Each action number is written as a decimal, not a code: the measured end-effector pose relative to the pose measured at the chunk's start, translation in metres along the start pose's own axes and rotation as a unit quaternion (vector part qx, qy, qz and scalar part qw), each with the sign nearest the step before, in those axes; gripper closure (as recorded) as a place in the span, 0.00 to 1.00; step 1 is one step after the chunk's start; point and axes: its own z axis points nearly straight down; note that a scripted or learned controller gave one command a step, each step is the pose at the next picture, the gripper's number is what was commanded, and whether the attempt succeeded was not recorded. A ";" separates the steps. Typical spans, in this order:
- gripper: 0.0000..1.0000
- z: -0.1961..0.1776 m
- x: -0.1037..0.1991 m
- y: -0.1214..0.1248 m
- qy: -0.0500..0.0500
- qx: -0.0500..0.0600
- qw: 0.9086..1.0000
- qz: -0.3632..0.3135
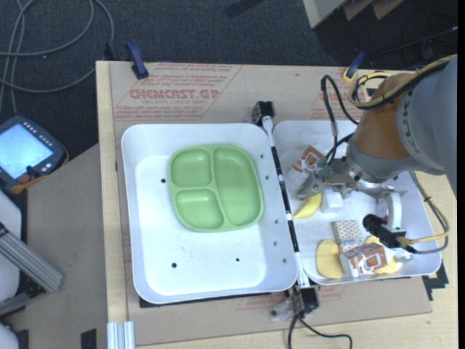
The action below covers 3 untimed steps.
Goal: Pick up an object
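The hand [328, 187] sits low in the right bin [429, 264] near the banana [308, 208]; grip unclear, nothing visibly lifted yet.

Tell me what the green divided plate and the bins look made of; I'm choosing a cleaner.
The green divided plate looks like moulded plastic with a smooth, slightly matte finish: one even colour, with rounded compartment ridges. The left bin and the right bin look like thin formed white plastic, with soft rounded rims and a faint sheen. That is a guess from looks alone.
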 end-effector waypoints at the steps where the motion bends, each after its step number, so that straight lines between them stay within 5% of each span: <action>1: 0.00 0.000 0.003 0.013 -0.001 -0.002 1.000 -0.001; 3: 0.00 0.000 -0.005 0.011 -0.001 -0.002 1.000 -0.001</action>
